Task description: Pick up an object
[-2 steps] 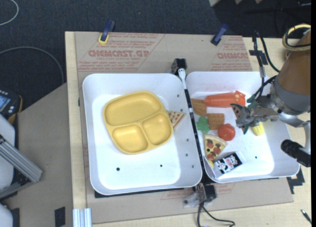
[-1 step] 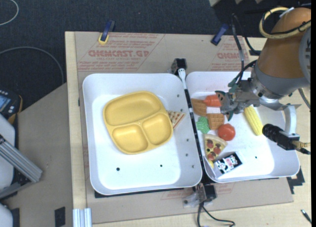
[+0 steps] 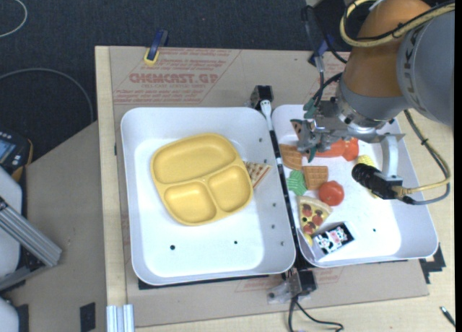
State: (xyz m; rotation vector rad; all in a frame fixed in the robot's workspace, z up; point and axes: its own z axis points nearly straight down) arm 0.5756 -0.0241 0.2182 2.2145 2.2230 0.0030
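— White plastic, both bins. Left bin (image 3: 144, 201), well off to the gripper's left: holds a yellow divided plate (image 3: 202, 177) with three compartments, plus a small waffle-patterned toy piece (image 3: 257, 172) touching the plate's right edge, by the dividing wall.

— And under the tool?

— Right bin (image 3: 404, 233), crowded with toy food. Gripper (image 3: 312, 139) down at the bin's far left corner, hanging from the grey arm (image 3: 375, 71) with its orange band. Cannot tell whether the fingers stand apart or together; too dark and tangled there to read.

— Nearest things to it?

— Orange carrot-like piece (image 3: 339, 150) just to the gripper's right, touching or nearly so. Brown bread-like piece (image 3: 291, 156) just below it, toward the camera. Green leafy piece (image 3: 295, 181) and a square waffle cracker (image 3: 315, 176) a little further toward the camera. Red tomato (image 3: 332, 193) beyond those, then a pizza slice (image 3: 312, 214), then a black-and-white patterned block (image 3: 333, 237) nearest the camera.

— Nothing gripped?

— Nothing seen between the fingers.

— Orientation of the carrot piece?

— Lying flat, long axis running left to right across the bin, one end toward the gripper, the other away to the right. Pizza slice: tip pointing down and left, toward the bin's near wall.

— Anything else?

— Small yellow piece (image 3: 367, 160) further right, and a black cylindrical part (image 3: 372, 181) with a yellow cable over the bin.
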